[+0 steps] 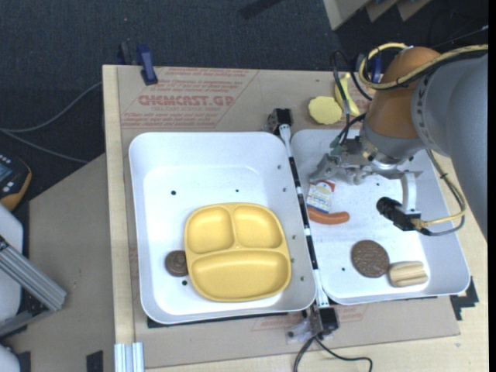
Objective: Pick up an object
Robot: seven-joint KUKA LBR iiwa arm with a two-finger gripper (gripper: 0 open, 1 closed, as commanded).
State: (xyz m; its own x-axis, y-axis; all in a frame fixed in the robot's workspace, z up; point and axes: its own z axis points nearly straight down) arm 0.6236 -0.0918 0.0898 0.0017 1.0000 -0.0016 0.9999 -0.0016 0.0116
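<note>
Two white bins counted: left bin, right bin. One yellow divided plate. Two brown cookies. One hot dog. One bread piece. One small packet. One yellow item, upper right, outside bins.

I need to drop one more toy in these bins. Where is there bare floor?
Left bin: the back half behind the yellow divided plate is bare. Right bin: crowded, with the pincer, sausage, brown cookie and bread roll.

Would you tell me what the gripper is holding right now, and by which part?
It cannot be told: the gripper hangs over the right bin near a small packet, its tips hidden.
</note>
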